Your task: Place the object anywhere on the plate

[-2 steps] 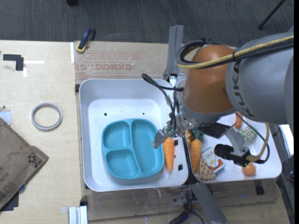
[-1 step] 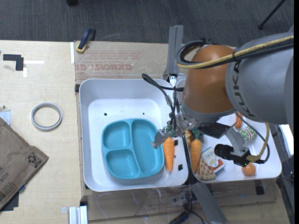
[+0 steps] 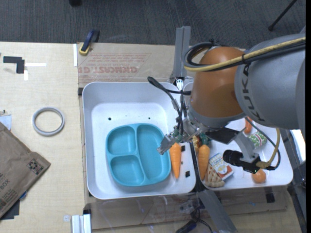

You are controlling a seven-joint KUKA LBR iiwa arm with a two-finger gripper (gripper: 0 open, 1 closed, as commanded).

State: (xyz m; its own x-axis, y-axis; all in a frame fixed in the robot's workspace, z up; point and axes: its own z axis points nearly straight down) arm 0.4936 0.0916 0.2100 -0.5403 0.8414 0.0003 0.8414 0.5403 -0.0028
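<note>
Hanging by its leafy top from the pinching fingers (image 3: 181,138), the carrot (image 3: 175,161) hovered at the blue plate's (image 3: 136,154) right rim, apparently ready for release.

We see the arm (image 3: 272,84) as a thick grey casing, smooth and rounded, with black letters reading "KUKA" running up its side. Next to it sits a glossy orange band (image 3: 216,84), dome-shaped from above. A yellowish cable crosses the grey shell, and black cables loop around the orange part. Below, the wrist narrows into dark metal parts with thin wires, though we cannot quite make out their details.
</note>
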